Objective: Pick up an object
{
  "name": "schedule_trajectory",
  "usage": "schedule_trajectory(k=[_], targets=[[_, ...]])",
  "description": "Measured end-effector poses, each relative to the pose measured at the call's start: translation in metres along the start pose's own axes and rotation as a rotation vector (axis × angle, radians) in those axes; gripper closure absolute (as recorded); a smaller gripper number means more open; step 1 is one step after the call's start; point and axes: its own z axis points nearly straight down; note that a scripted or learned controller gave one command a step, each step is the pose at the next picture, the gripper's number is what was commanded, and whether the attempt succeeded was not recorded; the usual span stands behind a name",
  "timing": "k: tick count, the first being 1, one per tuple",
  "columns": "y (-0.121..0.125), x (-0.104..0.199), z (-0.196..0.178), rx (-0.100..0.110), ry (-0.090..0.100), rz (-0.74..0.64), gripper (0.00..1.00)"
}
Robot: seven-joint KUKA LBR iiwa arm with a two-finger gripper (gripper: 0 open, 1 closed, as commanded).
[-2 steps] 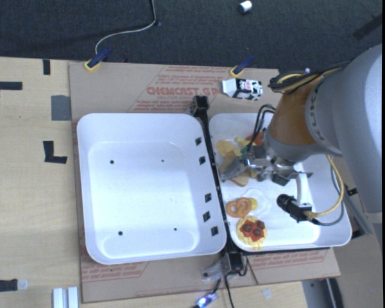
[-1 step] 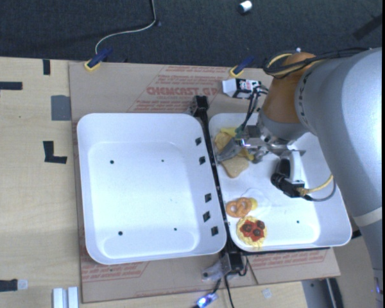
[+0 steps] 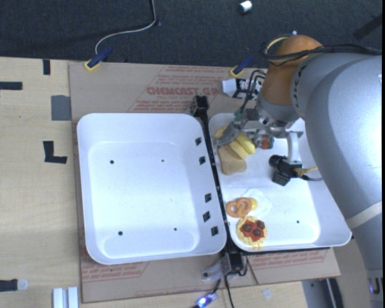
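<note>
Two shallow white bins sit side by side on a cardboard sheet (image 3: 179, 88) laid over the tabletop (image 3: 25, 172). The left bin (image 3: 141, 185) shows a bare white floor with a few small dark dots. The right bin (image 3: 295, 204), taken here as the landmark, carries the goods. At its far left corner: a yellow banana-like piece (image 3: 242, 146), with a tan bread-like lump (image 3: 231, 162) touching it on the near side. At its near left corner: a pretzel (image 3: 240, 206), and just beside that a small round pizza-like piece with red spots (image 3: 252, 230). The grey arm (image 3: 346, 127), with its orange band (image 3: 289, 69), reaches over the bin's far right part; the pincer (image 3: 240, 128) hangs right at the banana-like piece, though whether it is wide, narrow or gripping I cannot tell. A black fitting (image 3: 283, 169) hangs off the wrist above the bin's middle.
</note>
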Motion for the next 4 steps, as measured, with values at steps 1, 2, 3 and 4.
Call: schedule_trajectory(k=[1,2,3,4], targets=[[-0.001,0.001,-0.012,0.006,0.001,0.0,1.0],[-0.005,0.078,-0.106,-0.005,0.003,-0.005,1.0],[-0.036,0.167,-0.117,0.003,0.003,-0.006,1.0],[-0.037,0.289,-0.161,-0.002,0.006,-0.011,1.0]])
